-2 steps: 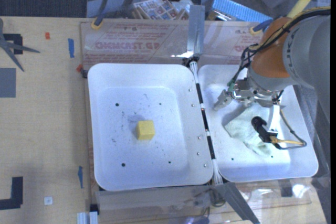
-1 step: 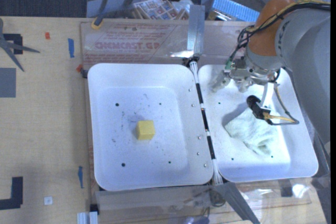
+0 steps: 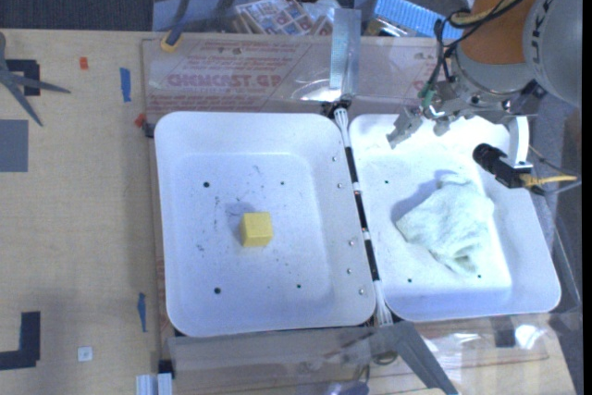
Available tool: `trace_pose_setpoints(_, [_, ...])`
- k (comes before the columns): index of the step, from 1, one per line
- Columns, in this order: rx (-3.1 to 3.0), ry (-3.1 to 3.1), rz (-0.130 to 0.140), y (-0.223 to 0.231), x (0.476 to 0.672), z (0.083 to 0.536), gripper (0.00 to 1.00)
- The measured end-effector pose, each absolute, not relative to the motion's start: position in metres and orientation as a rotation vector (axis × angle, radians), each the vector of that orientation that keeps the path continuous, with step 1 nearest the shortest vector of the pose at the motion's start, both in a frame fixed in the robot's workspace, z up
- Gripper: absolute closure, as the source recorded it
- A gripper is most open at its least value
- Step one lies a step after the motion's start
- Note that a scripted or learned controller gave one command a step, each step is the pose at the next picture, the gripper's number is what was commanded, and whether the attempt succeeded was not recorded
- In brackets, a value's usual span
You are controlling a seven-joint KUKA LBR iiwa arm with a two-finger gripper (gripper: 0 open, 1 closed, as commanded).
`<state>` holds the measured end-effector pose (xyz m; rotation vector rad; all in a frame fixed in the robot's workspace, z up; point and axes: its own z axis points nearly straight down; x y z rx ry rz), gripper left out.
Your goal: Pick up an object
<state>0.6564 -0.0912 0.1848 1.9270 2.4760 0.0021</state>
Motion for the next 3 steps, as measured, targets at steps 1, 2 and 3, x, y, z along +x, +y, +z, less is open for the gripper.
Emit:
trace_pose_setpoints(1, [1.981,2.434,0.002,-0.151,0.668,0.087,0.00])
trace_pose_setpoints(2, [1.978,2.432,0.006,-0.151,0.670,0.098,1.00])
trace_pose_setpoints(3, [1.910,2.489,0.002,-0.148,0.668,0.245,1.00])
